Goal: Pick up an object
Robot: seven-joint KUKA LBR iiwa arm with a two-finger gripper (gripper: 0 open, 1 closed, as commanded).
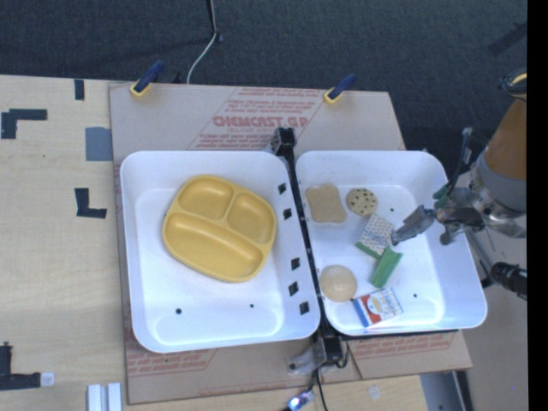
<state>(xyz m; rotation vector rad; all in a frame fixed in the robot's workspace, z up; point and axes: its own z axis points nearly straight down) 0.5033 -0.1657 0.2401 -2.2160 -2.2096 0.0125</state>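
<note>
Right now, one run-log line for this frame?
arm: over right white bin | hand: above small checkered packet, nothing seen held | beside: green rectangular block | left bin: yellow divided plastic tray

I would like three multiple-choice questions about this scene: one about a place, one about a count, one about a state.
1. Where is the yellow tray?
A. in the left bin
B. in the right bin
C. on the bench outside the bins

2. How many things lie in the right bin?
A. two
B. four
C. six

3. How does the yellow tray lie?
A. upside down
B. flat, its compartments facing up
C. leaning on the bin wall

Answers:
1. A, it lies in the left bin, beside the divider.
2. C, there are a tan square, a cookie, a patterned piece, a green block, a round bun and a small packet.
3. B, its three hollow compartments show from above.
</note>
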